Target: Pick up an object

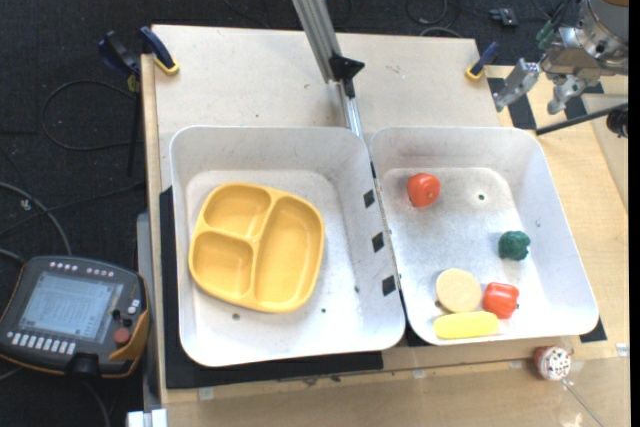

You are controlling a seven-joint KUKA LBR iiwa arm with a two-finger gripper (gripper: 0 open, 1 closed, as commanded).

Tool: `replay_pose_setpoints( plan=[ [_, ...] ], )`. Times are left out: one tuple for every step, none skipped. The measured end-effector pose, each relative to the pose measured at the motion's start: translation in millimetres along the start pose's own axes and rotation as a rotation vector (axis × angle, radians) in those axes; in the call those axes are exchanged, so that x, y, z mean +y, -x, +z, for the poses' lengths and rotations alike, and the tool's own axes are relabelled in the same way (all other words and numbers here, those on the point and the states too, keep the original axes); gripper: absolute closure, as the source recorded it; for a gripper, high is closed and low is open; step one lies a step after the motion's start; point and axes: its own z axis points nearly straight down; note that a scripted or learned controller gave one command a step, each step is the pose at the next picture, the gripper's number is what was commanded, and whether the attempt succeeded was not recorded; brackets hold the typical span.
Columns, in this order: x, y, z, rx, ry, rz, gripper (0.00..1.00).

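The right bin (548,177) holds several small items: a red-orange round piece (423,189) at its far left, a dark green piece (514,245) at the right, and near the front a cream disc (458,291), a red piece (500,299) and a yellow bar (466,325). My gripper (541,87) hangs beyond the right bin's far right corner, over the bench and outside the bin. Its two fingers stand apart, open, with nothing between them.
A yellow divided plate (258,247) lies in the left bin (178,205). A slanted metal pole (308,0) meets the bench above the wall between the bins. Clamps (152,45) sit at the bench's far corners. A teach pendant (70,313) lies at lower left.
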Motion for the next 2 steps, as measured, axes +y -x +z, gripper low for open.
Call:
replay_pose_setpoints(
  plan=[
    [0.7, -0.2, -10.3, -0.002, 0.002, -0.002, 1.00],
    [0.1, -17.4, 111.3, 0.003, -0.007, 0.001, 1.00]
  ],
)
